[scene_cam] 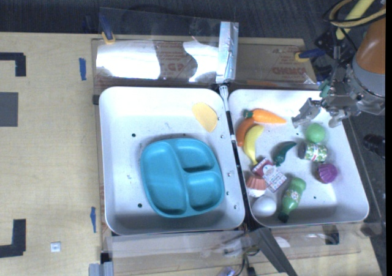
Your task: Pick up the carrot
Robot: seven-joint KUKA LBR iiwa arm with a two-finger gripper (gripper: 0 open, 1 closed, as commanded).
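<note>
The carrot [267, 116] is orange with a green tip and lies at the upper left of the right bin [352, 207], just above a banana [252, 140]. My gripper [320, 113] hangs over the bin's upper right part, right of the carrot and apart from it. Its fingers stand open, one finger [304, 112] on the left and one on the right, with nothing between them. A green ball [316, 132] lies just below the gripper.
The right bin also holds an orange fruit [243, 128], a dark green vegetable [283, 151], a can [315, 152], a purple item [327, 172], a green bottle [291, 197], a white egg [265, 205] and a red-white packet [267, 177]. The left bin [116, 146] holds a blue divided plate [182, 175] and a yellow chip [206, 114].
</note>
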